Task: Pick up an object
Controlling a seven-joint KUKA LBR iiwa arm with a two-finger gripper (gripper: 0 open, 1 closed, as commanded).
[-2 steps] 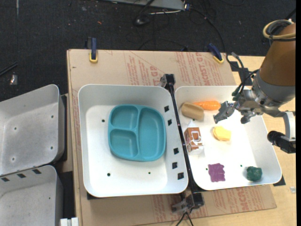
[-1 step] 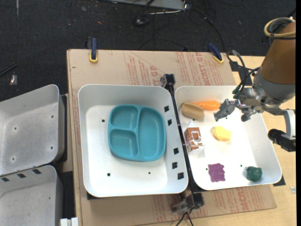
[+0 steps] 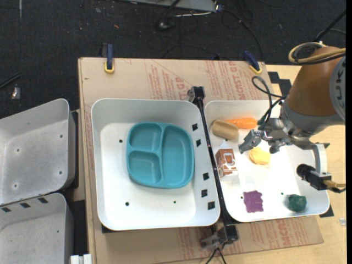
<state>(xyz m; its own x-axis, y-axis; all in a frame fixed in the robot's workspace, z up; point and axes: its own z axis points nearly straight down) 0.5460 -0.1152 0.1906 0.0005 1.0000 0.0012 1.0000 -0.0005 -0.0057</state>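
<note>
1. Reaching in from the right, the grey arm with its orange band (image 3: 313,87) hangs over the right bin (image 3: 319,210), its gripper (image 3: 263,143) low above the bin's middle
2. Gripper state: the dark fingers (image 3: 249,142) look spread apart, with nothing seen between them; the tips stand just above and beside a yellow lump (image 3: 260,157), and contact cannot be confirmed
3. Right bin contents, back to front:
 - an orange carrot-shaped piece (image 3: 242,122) lying along the back wall
 - a tan roll (image 3: 225,129) just in front of it, near the back left corner
 - the yellow lump near the centre, close under the gripper
 - a small brown and white box (image 3: 227,163) against the left wall, tilted
 - a purple square (image 3: 253,201) lying flat near the front
 - a dark green ball (image 3: 297,203) in the front right corner
4. All six items lie apart from one another, save the carrot-shaped piece and the roll, which are close together or touching
5. A black fitting with a white bracket (image 3: 313,172) projects from the arm over the bin's right side
6. Left bin (image 3: 110,202) holds a teal divided plate (image 3: 160,155) with three compartments, lying flat near the centre
7. Both bins rest on a brown cardboard sheet (image 3: 159,76), fixed at the back edge by two clamps (image 3: 109,59)
</note>
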